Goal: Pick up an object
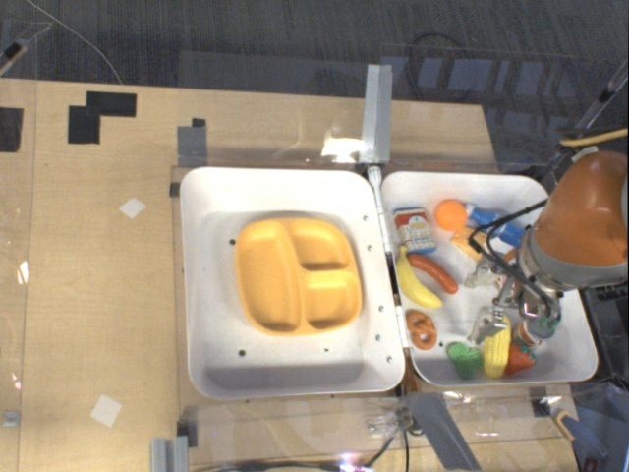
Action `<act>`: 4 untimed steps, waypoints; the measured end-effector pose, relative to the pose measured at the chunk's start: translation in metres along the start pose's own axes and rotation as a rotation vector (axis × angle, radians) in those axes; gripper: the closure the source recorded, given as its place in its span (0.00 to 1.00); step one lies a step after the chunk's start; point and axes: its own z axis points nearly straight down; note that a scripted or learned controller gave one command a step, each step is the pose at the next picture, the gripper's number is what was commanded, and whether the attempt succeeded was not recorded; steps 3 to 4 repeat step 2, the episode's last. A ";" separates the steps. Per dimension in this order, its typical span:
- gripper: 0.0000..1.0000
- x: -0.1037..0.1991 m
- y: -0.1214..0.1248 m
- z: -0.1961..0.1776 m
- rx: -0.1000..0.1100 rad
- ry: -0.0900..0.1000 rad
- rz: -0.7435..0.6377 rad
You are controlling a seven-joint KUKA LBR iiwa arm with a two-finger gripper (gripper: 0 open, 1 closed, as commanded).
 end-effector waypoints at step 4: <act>1.00 -0.047 0.065 0.004 -0.004 -0.015 0.203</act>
